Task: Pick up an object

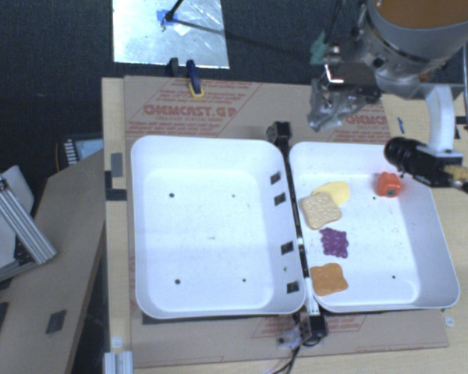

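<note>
The right bin [421, 279] holds several small toy foods along its left side. A beige cracker-like square [321, 209] overlaps a pale yellow piece [335, 191]. Below them lie a purple grape cluster [334, 242] and an orange-brown toast piece [328, 278]. An orange-red piece [388, 184] rests near the bin's far right corner. My gripper [334, 109] hangs high above the bin's far edge, away from all the objects, and nothing shows between its fingers.
The left bin [210, 224] lies beside the right one, joined by black clips along the divider [293, 224]. A black cylindrical fitting [413, 159] juts over the right bin's far right corner. A shiny metal sheet [170, 20] lies at the back.
</note>
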Tool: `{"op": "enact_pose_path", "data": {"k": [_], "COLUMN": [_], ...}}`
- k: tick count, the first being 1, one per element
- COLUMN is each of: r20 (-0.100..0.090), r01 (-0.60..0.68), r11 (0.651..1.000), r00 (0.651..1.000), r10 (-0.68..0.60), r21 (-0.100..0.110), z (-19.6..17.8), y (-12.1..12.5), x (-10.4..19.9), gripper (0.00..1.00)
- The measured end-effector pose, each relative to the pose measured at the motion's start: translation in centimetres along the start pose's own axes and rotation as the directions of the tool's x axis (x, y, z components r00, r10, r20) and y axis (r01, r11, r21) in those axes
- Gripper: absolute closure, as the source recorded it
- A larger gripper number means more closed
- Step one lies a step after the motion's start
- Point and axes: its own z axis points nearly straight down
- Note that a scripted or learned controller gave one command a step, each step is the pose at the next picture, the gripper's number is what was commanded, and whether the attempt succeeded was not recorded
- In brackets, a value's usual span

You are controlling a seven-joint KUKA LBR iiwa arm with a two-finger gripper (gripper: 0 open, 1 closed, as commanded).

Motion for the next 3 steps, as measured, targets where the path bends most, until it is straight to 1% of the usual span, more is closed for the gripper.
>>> {"op": "enact_pose_path", "data": {"k": [1, 2, 3], "r20": [0.000, 0.006, -0.004], "r01": [0.005, -0.001, -0.007], "r11": [1.000, 1.000, 1.000], "r00": [1.000, 1.000, 1.000], "r10": [-0.005, 0.001, 0.007], "r21": [0.012, 0.021, -0.008], "z": [0.2, 12.8, -3.5], "y": [-3.2, -3.2, 4.4], "x": [8.3, 11.1, 12.4], "gripper": [1.00, 1.00, 1.00]}}
